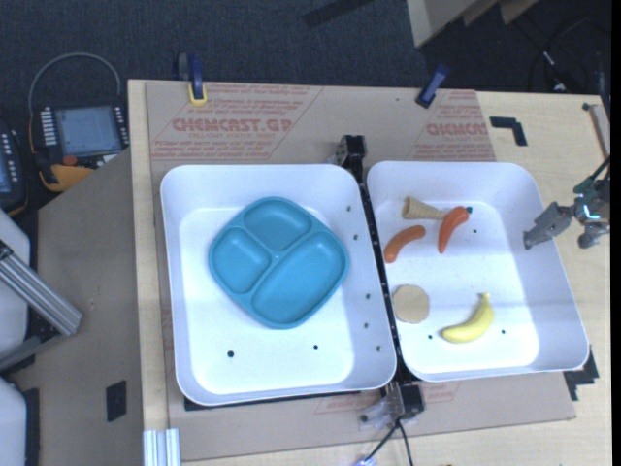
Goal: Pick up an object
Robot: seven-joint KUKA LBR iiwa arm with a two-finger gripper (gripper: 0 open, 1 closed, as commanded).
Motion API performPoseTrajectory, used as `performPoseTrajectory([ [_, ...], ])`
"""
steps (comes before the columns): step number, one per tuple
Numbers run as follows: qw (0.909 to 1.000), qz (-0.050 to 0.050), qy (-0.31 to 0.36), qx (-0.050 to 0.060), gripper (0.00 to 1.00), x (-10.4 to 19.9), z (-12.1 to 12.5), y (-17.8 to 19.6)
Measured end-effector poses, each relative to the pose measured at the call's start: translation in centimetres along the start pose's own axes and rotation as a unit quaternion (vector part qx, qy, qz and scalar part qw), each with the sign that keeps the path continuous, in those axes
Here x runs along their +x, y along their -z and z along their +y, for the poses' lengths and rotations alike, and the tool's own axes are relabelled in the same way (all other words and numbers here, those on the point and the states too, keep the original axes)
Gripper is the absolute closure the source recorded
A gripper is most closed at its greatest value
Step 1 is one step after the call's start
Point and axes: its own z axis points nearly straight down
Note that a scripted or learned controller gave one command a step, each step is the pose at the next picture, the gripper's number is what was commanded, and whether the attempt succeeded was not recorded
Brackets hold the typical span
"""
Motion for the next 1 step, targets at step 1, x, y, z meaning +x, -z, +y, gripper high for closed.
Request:
performPoseTrajectory([
  [1,1.0,-0.001,0.002,-0.005,0.0,0.05,0.22,0.57],
])
